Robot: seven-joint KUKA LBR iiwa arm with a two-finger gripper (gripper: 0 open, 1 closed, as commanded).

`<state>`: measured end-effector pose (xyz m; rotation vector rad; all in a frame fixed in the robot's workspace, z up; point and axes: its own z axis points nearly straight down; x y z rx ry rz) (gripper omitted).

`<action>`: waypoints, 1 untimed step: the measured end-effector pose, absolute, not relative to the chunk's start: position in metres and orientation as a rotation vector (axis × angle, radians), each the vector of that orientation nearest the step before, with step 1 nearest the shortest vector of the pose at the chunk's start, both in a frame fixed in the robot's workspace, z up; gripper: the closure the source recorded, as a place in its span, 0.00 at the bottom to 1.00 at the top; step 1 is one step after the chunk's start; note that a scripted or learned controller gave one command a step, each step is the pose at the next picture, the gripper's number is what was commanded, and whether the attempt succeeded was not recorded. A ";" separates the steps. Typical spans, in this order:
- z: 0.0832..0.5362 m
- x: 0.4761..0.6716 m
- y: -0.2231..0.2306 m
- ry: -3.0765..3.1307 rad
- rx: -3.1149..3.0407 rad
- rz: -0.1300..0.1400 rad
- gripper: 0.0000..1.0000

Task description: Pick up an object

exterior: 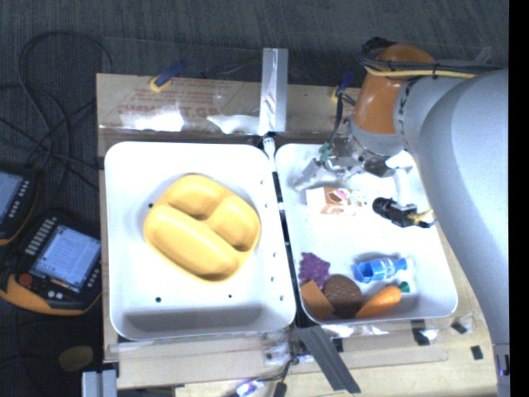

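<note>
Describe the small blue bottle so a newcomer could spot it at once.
Look in the right bin, toward its near edge. The blue bottle lies on its side just above the carrot and brown lump. It is the only blue item among them.

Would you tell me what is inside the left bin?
The left bin holds one large yellow bread-shaped object. Whatever lies beneath it is covered.
</note>
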<state>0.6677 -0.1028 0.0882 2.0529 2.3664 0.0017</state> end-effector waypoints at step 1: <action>0.099 0.669 -0.103 2.365 2.048 -0.001 1.00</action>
